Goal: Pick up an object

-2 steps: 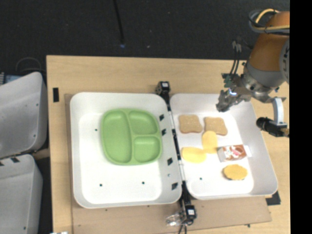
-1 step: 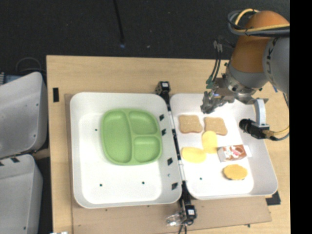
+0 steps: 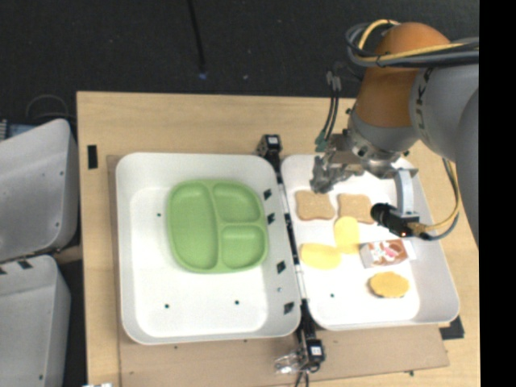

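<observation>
**Gripper Position Over Right Bin**

The gripper (image 3: 322, 176) is positioned at the right bin (image 3: 431, 297) rear-left corner, just above the toast slice (image 3: 314, 206). Finger state cannot be determined. A green divided plate (image 3: 216, 225) is located in the left bin (image 3: 145, 297). Both bins are supported by a wooden bench (image 3: 101, 119).

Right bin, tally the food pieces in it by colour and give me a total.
Tan, toast-shaped bread slices: 2
Pale yellow, soft-looking pieces: 2
Orange-brown round piece: 1
Pink and white flat packet: 1
Total: 6
</observation>
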{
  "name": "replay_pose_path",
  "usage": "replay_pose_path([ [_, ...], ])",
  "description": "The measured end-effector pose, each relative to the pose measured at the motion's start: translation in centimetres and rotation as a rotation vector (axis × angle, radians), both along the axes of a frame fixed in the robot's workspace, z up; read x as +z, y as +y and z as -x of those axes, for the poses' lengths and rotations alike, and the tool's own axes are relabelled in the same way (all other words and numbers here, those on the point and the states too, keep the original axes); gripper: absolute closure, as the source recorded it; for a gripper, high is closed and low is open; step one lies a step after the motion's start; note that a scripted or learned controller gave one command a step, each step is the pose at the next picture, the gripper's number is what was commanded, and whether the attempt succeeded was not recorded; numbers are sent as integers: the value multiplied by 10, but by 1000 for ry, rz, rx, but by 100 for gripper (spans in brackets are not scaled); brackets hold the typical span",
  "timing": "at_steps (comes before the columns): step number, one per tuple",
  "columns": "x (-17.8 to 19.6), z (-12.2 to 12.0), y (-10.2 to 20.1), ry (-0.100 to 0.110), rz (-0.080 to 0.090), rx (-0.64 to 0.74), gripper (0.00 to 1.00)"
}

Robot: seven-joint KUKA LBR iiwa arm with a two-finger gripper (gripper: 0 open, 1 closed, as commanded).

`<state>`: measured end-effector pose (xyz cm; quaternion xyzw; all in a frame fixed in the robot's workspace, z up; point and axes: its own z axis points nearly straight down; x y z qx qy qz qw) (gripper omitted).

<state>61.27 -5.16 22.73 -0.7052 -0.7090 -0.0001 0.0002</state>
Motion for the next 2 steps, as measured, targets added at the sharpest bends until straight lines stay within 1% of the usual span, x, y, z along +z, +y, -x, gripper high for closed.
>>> replay_pose_path([
  [1,4,19,60,0,-2,2,100],
  [2,13,45,104,1,-2,2,100],
])
